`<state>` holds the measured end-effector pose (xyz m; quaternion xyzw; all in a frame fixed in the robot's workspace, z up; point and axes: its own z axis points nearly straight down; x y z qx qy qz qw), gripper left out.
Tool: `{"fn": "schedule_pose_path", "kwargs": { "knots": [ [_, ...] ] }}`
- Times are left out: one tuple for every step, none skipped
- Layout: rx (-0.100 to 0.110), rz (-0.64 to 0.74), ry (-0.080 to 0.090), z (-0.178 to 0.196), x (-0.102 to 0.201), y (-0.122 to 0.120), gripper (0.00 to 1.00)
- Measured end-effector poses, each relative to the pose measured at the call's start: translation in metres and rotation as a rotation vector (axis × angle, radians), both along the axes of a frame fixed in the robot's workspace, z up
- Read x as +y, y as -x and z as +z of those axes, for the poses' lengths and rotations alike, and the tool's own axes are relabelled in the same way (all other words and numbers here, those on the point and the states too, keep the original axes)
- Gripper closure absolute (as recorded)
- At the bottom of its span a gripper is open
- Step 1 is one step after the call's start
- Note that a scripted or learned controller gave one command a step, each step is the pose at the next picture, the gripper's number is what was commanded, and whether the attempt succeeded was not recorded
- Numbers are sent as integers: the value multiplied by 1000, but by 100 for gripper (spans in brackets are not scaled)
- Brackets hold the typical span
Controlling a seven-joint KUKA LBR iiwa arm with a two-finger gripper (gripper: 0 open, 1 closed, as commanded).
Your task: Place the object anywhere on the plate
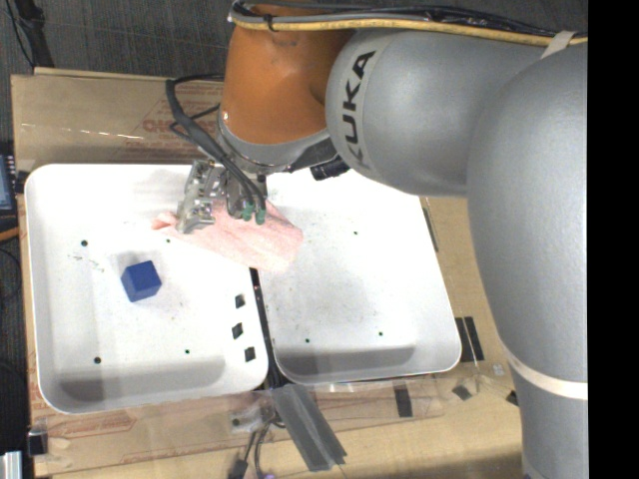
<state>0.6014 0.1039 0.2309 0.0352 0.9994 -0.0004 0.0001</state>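
The arm (449, 98) is running out of frame at the right and bottom, covering the right bin's (369, 297) far rim. The gripper (222, 206) is overlapping the pink plate (262, 239), hiding its upper edge; fingertip contact is proving too small to judge.

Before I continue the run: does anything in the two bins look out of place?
Yes. The pink plate lies across the divider between the left bin and right bin, under the gripper. The blue cube sits apart in the left bin.
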Motion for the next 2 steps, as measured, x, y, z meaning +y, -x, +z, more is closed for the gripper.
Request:
{"fn": "schedule_pose_path", "kwargs": {
  "knots": [
    [-1,78,-1,1,52,-3,100],
    [-2,78,-1,1,51,-3,0]
  ]
}}
